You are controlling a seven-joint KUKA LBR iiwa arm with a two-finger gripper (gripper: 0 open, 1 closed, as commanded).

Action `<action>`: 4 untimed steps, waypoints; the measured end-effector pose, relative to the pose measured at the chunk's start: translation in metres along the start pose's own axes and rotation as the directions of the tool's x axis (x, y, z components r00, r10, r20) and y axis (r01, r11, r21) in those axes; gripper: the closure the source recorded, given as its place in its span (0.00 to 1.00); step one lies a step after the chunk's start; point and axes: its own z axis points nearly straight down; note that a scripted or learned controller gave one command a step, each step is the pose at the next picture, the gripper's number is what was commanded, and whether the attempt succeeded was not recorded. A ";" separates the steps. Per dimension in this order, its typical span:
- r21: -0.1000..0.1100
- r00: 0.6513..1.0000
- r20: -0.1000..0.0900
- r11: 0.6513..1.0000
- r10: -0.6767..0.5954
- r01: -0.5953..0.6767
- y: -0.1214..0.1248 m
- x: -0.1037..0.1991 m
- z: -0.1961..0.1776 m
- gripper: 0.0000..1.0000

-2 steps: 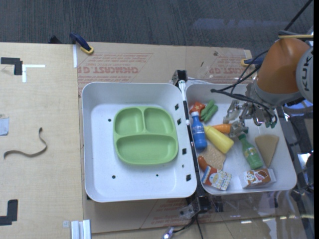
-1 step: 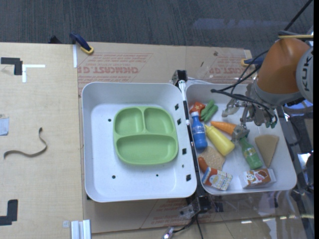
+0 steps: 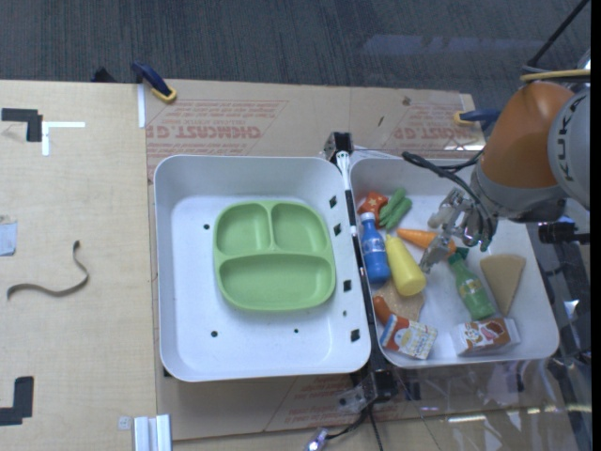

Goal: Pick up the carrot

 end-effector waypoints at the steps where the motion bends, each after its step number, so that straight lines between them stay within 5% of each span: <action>1: 0.001 0.990 0.000 0.990 0.139 -0.139 0.034 0.013 0.000 0.00; 2: 0.000 0.955 0.000 0.955 0.295 -0.295 0.024 0.043 0.000 0.00; 3: 0.001 0.770 0.001 0.770 0.638 -0.638 0.007 0.002 0.000 0.00; 4: 0.001 0.774 0.005 0.774 0.633 -0.633 0.008 0.001 -0.010 1.00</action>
